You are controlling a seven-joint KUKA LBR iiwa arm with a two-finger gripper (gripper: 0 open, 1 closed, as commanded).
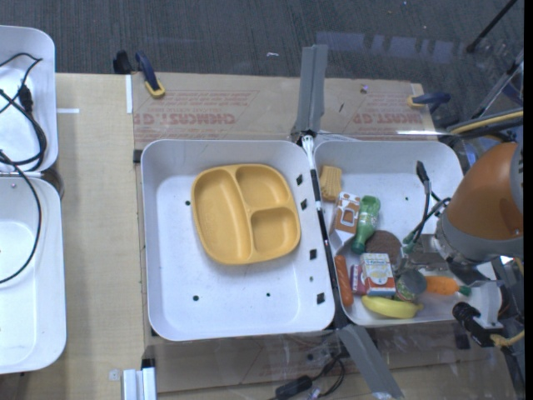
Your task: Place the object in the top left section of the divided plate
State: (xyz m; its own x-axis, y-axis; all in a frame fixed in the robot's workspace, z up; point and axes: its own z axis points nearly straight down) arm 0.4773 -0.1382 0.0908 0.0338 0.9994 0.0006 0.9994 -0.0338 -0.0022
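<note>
Yellow divided plate (246, 212) sits in the left bin (166, 248), nothing in it. Gripper (414, 267) is low in the right bin (391, 161) over the food pile near the banana (391, 307); grip state can't tell. Plate lies well left of the gripper, across the divider.

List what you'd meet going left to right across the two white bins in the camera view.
Yellow divided plate → cracker → green bottle → orange-banded arm.
</note>
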